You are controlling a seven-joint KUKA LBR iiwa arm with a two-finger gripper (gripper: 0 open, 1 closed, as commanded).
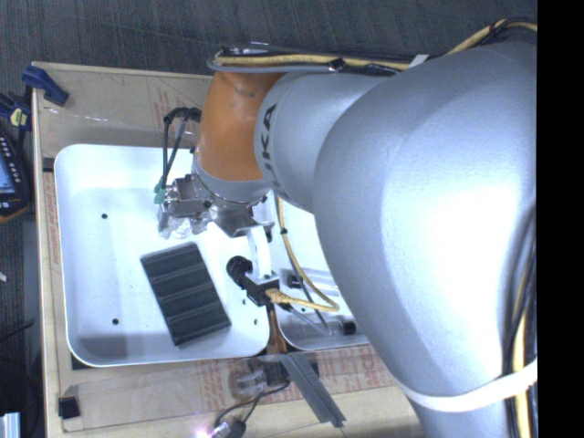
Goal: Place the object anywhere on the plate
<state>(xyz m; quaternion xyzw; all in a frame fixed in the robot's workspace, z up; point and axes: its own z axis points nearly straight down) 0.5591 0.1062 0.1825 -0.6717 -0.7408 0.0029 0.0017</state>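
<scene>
We see the big grey arm (411,199) reaching in from the right, and it covers much of the bench (128,99). Its orange band (228,126) sits just above the wrist. The gripper (180,215) is at the end of the arm, over the left white bin (73,245), near the middle of the bin's far half. The gripper looks small and mixed up with shiny metal parts and wires. We cannot tell if it is open or closed, and we cannot tell if it has anything in it.

Just below the gripper, on the side nearer to us, a dark ribbed slab (185,295) lies flat on the floor of the same bin. It is tilted a bit, with its long side running down and to the right. It is close to the gripper, but we cannot tell if they touch. We cannot say for sure if this slab is the plate or the thing to be placed.

To the right of the gripper, under the arm, a corner of the right white bin (306,338) peeks out. A yellow cable (301,297) hangs there. Far up and to the left of the gripper, a blue clamp (43,83) sits at the bench corner.
</scene>
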